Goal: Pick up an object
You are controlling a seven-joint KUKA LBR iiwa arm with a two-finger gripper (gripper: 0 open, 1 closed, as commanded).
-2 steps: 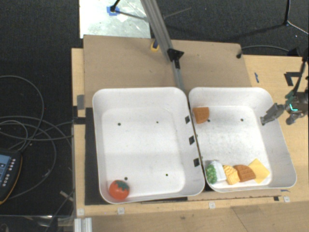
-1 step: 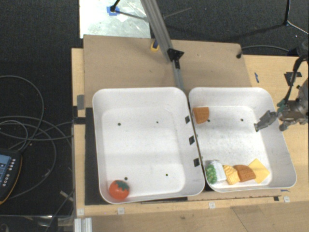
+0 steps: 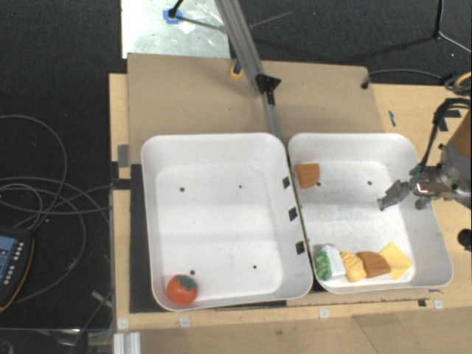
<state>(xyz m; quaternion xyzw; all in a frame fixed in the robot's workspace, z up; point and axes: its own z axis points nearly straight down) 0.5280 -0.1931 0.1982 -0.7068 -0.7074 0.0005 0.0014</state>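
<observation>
The robot arm is reaching in from the right edge, its grey wrist tilting down and leftward. Its gripper (image 3: 389, 198) is hanging low, dark fingers pointing left, holding nothing.

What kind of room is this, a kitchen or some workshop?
Most likely a robotics lab: a robot arm's gripper reaches over two white bins holding toy food like a tomato, with loose cables on dark carpet.

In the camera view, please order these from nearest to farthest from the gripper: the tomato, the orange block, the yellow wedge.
From the gripper, over the right bin:
1. Yellow wedge, right bin, front right corner.
2. Orange block, right bin, by its left wall.
3. Tomato, left bin, front left corner.
</observation>
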